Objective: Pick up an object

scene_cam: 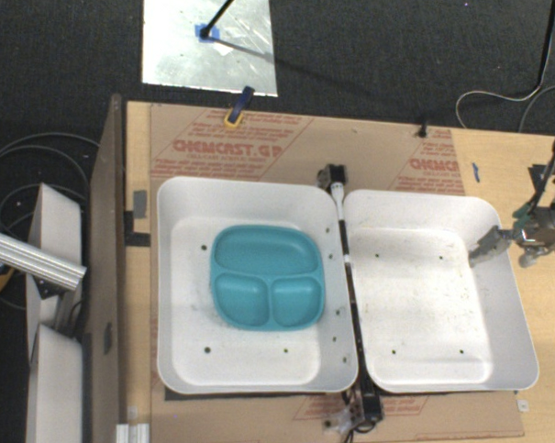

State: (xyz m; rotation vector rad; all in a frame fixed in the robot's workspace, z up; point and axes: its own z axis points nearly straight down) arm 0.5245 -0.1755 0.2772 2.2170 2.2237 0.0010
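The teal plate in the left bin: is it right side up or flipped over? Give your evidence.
Right side up. The teal plate lies flat in the left bin with its three hollow compartments facing the camera.

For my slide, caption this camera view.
Teal divided plate lies in the left bin; pincer at the right bin's edge.
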